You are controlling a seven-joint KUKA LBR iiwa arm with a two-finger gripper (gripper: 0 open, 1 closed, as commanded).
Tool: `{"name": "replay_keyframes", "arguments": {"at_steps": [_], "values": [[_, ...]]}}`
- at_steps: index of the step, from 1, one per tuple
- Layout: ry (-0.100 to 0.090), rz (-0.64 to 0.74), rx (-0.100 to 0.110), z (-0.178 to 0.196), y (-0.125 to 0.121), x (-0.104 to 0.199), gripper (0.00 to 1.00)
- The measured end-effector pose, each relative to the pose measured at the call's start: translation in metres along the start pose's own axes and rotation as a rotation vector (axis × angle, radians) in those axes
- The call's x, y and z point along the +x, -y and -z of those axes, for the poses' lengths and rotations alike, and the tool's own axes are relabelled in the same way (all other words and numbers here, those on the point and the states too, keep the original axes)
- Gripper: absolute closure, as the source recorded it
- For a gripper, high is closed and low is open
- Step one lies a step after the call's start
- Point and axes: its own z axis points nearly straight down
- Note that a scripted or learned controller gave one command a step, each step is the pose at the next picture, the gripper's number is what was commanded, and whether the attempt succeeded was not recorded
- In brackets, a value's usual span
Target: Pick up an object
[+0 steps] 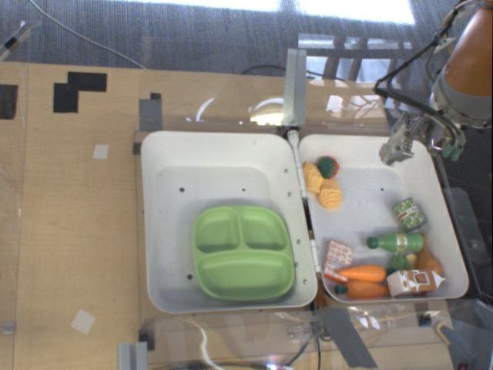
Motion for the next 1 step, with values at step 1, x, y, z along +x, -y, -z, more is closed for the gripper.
{"name": "replay_keyframes", "arguments": {"at_steps": [1], "values": [[0.011,0.004,-0.001,0.0130,-0.0014,-0.0027,1.00]]}}
